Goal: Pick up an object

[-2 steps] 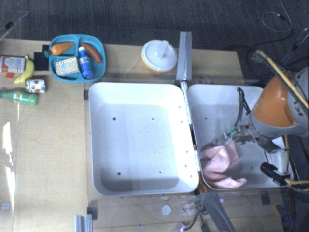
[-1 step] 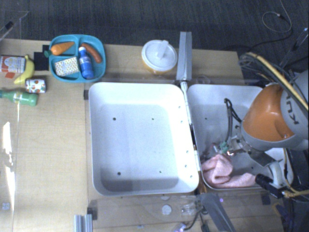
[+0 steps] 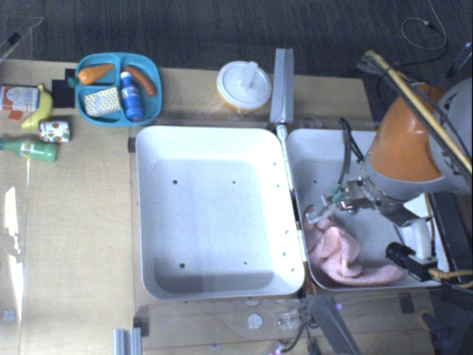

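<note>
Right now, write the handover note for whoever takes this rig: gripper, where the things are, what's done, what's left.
Gripper: low in the right bin, at its left side, just above the pink cloth. Whether it is open or shut cannot be told from this view.
Things: the pink cloth lies crumpled in the right bin's near left corner. The left bin sits alongside.
Done: the arm is in position over the cloth; nothing is seen held.
Left: grasp the cloth, lift it clear, then confirm it is between the fingers.
</note>
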Tool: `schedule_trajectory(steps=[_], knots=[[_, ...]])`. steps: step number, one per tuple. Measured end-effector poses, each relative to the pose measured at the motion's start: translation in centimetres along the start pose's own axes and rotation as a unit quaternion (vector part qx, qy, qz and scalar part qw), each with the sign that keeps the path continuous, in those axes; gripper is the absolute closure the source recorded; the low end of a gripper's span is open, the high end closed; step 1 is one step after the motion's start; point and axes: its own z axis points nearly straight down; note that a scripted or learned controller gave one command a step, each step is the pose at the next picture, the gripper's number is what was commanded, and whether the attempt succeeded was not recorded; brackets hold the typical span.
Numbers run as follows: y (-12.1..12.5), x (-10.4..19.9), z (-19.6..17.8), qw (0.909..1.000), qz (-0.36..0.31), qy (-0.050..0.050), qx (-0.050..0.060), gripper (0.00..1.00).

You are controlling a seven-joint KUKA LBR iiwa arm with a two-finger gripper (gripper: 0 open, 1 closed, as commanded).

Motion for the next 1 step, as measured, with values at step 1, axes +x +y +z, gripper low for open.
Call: schedule_trajectory(steps=[1], knots=[[-1.45, -7.50, 9.22, 0.9936, -0.113, -0.002, -0.005, 0.00]])
